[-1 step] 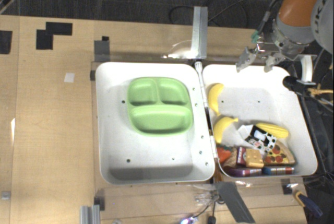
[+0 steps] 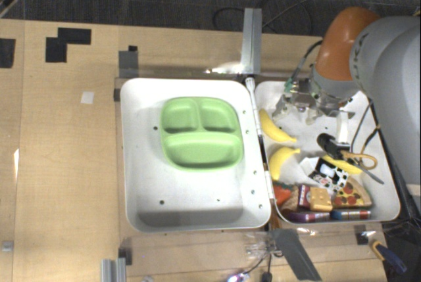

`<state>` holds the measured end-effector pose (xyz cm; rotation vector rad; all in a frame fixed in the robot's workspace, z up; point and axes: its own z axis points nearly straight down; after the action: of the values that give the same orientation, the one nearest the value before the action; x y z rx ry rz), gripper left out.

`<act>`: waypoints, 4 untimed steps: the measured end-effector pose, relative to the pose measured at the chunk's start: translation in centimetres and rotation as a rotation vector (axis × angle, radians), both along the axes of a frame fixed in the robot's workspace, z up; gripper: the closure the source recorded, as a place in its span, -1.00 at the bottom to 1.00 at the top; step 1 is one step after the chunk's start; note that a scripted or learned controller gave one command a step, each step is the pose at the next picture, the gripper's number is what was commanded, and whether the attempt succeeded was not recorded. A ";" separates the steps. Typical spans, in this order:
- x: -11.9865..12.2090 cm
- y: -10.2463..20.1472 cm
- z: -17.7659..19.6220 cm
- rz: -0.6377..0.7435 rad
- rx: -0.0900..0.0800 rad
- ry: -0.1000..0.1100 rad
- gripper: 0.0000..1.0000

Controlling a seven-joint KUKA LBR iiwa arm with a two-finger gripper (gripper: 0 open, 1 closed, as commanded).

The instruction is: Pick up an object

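Observation:
My gripper point(image 2: 289, 105) hangs over the far part of the right bin point(image 2: 388, 205), just above and to the right of a yellow banana point(image 2: 275, 128) that lies by the bin's left wall. Nothing shows between its fingers. A second yellow fruit point(image 2: 283, 161) lies nearer the front. Along the bin's front lie a black-and-white checkered piece point(image 2: 333, 175), a pizza-slice toy point(image 2: 353, 194), a red item point(image 2: 283, 195), a brown packet point(image 2: 310, 198) and a dark marker point(image 2: 335, 213).
The left bin point(image 2: 141, 208) holds a green divided plate point(image 2: 200, 131) in its middle. A metal divider point(image 2: 258, 142) separates the two bins. The grey arm with its orange band point(image 2: 342, 37) crosses the right bin's far right corner.

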<state>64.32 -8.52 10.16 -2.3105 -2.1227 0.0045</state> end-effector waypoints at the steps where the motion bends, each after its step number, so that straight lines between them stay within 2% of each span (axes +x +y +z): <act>1: -1.8 -0.2 -1.2 0.164 -0.006 -0.022 -1.00; 2: -4.6 -4.7 -1.2 0.444 -0.004 -0.020 -1.00; 3: -11.7 -6.6 -1.1 0.409 -0.006 -0.021 -1.00; 4: -4.8 -2.0 -0.3 0.594 0.002 -0.006 -1.00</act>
<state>59.51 -10.53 9.90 -1.5900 -2.7092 -0.0023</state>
